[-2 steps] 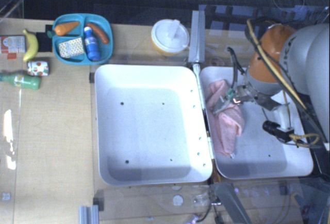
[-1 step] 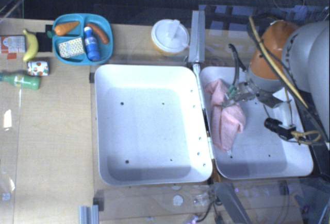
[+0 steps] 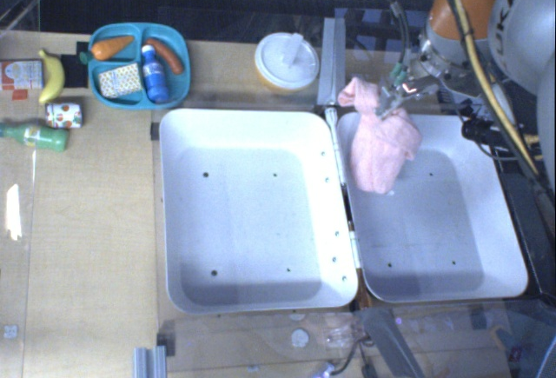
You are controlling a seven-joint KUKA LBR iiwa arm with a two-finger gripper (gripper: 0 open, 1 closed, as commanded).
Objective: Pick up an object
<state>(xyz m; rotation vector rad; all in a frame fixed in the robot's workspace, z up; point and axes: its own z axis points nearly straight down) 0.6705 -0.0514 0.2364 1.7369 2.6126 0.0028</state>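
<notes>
A pink cloth [image 3: 380,149] hangs in a bunched, elongated shape over the back left part of the right bin [image 3: 452,268]. One fold of it sticks out toward the bin's back left corner. My gripper [image 3: 395,98] reaches in from the upper right and is shut on the cloth's top edge, with the fabric pinched between its fingers. The lower end of the cloth droops toward the bin floor, and I cannot tell whether it still touches it.
The left bin [image 3: 252,211] lies beside the right one, with a metal divider between them. Behind the bins stand a white lidded cup [image 3: 287,61] and a blue tray [image 3: 139,63] of toy food. A banana [image 3: 52,75], a can [image 3: 63,115] and a green bottle [image 3: 35,136] lie at far left.
</notes>
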